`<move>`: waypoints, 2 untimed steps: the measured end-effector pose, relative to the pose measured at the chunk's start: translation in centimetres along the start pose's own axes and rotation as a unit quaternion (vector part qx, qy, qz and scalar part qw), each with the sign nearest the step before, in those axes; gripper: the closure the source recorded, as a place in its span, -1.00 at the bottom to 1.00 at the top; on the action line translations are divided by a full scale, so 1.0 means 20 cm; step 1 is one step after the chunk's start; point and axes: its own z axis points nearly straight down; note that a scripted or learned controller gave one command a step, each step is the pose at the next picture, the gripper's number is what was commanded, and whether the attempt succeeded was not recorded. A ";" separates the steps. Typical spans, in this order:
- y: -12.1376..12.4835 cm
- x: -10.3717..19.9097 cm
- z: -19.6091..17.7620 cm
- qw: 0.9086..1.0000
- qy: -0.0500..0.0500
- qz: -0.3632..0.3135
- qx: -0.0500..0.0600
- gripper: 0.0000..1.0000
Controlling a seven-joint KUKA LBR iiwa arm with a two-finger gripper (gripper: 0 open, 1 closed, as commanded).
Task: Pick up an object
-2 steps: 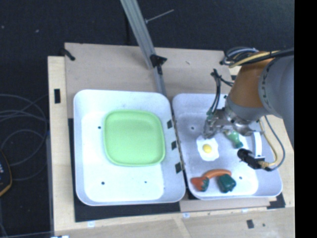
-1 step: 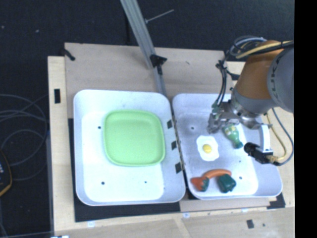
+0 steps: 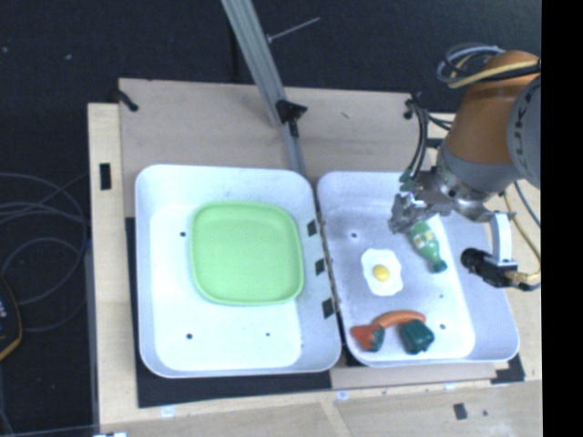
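My gripper [image 3: 410, 215] hangs low over the back of the right bin [image 3: 351, 198], right at the upper end of a small green bottle [image 3: 428, 248] that lies slanted on the bin floor. Whether the fingers touch the bottle is not clear. A toy fried egg [image 3: 382, 272] lies just left of the bottle. Near the bin's front edge sit an orange sausage-like piece [image 3: 393, 320], a red-orange piece [image 3: 368, 337] and a dark teal block [image 3: 417, 336]. A light green square plate [image 3: 247, 253] lies in the left bin [image 3: 164, 271].
A grey metal pole [image 3: 260, 57] slants from the top down to the divide between the bins. The arm's orange-banded wrist [image 3: 487, 126] and cables occupy the upper right. A black fitting [image 3: 487, 267] juts over the right bin's right rim.
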 end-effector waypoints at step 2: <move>0.03 0.28 -0.16 1.000 0.000 -0.002 0.002 1.00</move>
